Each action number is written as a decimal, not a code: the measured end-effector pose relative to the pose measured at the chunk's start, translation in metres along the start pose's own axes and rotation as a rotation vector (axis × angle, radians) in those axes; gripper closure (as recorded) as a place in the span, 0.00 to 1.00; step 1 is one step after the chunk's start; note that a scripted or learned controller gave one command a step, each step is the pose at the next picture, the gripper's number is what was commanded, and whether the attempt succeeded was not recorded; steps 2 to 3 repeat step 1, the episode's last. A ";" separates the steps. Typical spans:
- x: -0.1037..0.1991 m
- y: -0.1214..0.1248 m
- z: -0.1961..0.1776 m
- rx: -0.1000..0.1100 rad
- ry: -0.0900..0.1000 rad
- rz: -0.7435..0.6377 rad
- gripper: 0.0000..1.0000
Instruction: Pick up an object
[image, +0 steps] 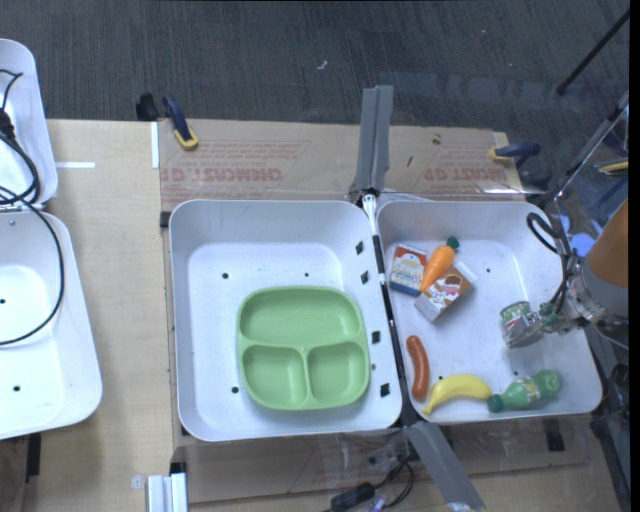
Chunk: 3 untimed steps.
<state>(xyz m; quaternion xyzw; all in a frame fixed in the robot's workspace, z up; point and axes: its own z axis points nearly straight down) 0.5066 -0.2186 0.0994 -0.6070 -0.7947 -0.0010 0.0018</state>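
Can (519, 322), small and silvery with a green label, lies on its side in your right bin (480, 216), toward its right wall, touching the tip of the pincer (545, 321), which reaches in from the right. You cannot tell whether the pincer is open or closed on it. Around it lie a carrot (437, 265), two small cartons (427, 282), a sausage (418, 364), a banana (457, 389) and a green bottle (525, 391). Your left bin (200, 330) holds a green divided plate (302, 346).
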 end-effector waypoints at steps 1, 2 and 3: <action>0.021 0.072 -0.069 -0.001 -0.005 0.017 1.00; 0.021 0.072 -0.069 -0.001 -0.005 0.017 1.00; 0.021 0.072 -0.069 -0.001 -0.005 0.017 1.00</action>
